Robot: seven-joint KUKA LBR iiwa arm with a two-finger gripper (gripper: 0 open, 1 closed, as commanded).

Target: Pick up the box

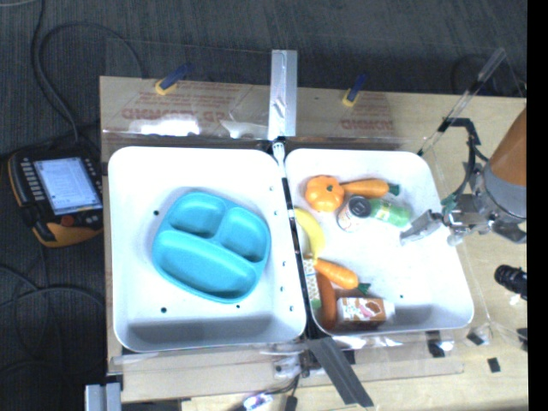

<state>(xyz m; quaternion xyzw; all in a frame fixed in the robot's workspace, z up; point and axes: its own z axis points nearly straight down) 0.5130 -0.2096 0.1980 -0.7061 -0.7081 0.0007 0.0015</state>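
Note:
The box [361, 310] is a small brown and red carton lying on its side against the front wall of the right bin [428, 272]. My gripper [425, 226] hangs over the right side of that bin, above bare white floor, up and to the right of the box and well apart from it. The grey arm with its orange band [507, 168] comes in from the right edge. Nothing shows in the gripper.
Also in the right bin are an orange fruit [324, 193], a carrot [365, 187], a green bottle [379, 211], a banana [308, 232] and a second carrot [335, 272] just left of the box. A blue divided plate [212, 243] lies in the left bin [137, 178].

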